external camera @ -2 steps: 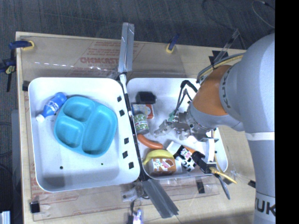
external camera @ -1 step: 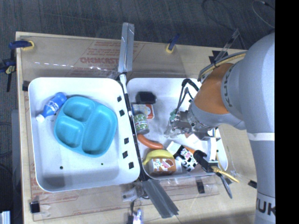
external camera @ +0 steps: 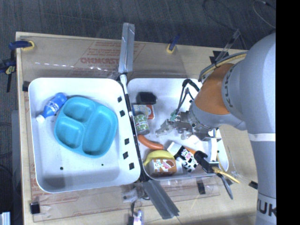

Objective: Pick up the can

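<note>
Right white bin (external camera: 161, 84): the can (external camera: 141, 121) is seen lying beside the divider; the gripper (external camera: 174, 125) is partly masked by the arm (external camera: 220, 97), its finger spacing indiscernible.

— Where's the can (external camera: 141, 122)?
— In the right bin (external camera: 161, 86), against its left wall, under a black block (external camera: 146, 98).
— And the gripper (external camera: 169, 125)?
— Mid-bin, just right of the can, not touching. The left bin (external camera: 75, 175) carries a blue tray (external camera: 86, 126).
</note>
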You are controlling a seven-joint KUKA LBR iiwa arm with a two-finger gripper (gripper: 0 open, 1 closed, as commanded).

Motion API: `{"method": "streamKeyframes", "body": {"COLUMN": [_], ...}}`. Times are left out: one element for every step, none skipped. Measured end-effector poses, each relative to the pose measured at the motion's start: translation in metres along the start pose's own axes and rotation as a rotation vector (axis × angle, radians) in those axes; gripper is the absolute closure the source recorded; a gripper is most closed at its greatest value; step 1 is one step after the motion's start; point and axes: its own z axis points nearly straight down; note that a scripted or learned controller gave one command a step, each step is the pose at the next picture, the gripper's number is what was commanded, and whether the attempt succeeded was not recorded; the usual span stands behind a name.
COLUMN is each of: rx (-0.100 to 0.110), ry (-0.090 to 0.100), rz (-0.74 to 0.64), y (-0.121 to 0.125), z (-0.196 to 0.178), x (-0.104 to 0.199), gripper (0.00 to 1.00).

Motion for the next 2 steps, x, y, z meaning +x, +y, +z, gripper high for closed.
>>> {"method": "streamKeyframes", "body": {"rx": [-0.002, -0.002], "ry": [0.001, 0.000], "rz": [-0.044, -0.051], "y": [0.0168, 0.0172], "z": [0.0179, 0.0086], "x": [-0.0208, -0.0195], "gripper": [0.00, 1.00]}}
